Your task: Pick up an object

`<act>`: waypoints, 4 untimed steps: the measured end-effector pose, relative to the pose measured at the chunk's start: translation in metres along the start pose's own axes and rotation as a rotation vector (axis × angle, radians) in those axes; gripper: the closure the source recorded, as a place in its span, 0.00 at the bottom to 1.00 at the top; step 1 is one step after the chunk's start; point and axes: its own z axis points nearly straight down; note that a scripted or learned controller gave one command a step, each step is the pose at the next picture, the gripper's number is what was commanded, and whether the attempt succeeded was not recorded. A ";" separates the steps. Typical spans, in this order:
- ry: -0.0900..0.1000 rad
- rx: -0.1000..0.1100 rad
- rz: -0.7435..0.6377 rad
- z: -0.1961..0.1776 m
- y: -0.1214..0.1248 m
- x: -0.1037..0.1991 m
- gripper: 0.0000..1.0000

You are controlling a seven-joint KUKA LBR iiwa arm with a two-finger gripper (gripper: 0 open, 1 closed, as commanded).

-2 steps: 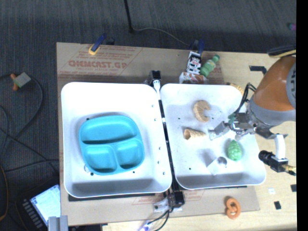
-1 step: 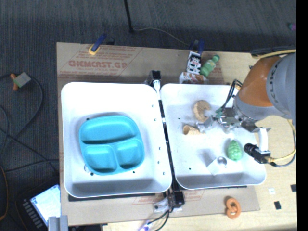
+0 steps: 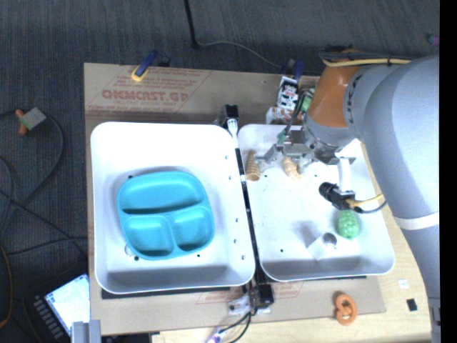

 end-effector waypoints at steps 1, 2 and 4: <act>-0.004 0.000 0.001 -0.011 0.000 -0.002 1.00; 0.001 0.008 0.003 -0.098 -0.058 0.018 1.00; 0.002 0.013 0.001 -0.152 -0.157 0.144 1.00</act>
